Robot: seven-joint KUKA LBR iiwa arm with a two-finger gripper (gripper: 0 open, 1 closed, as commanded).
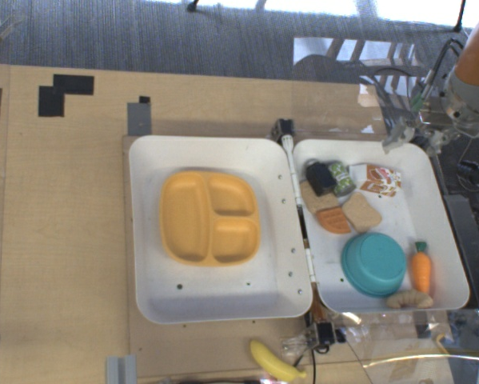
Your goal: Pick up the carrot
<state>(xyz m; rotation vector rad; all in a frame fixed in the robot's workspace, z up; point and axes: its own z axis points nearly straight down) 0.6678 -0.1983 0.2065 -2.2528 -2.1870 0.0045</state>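
The carrot point(420, 271) lies at the near right of the right bin point(437, 184), just beside the teal bowl point(373, 264). It looks light, rigid and smooth, probably a plastic toy, so I'd grip across its orange middle. My gripper point(405, 131) hangs over the bin's far rim, its state I cannot tell.

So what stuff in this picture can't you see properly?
- The pincer: thin and blurry near the top right edge of the right bin, so open or shut is unclear.
- The arm: cut off by the right edge.
- The dark item and the packet: too small to identify.
- The beige lump below the carrot: too small to name.
- The banana: partly hidden by cables.
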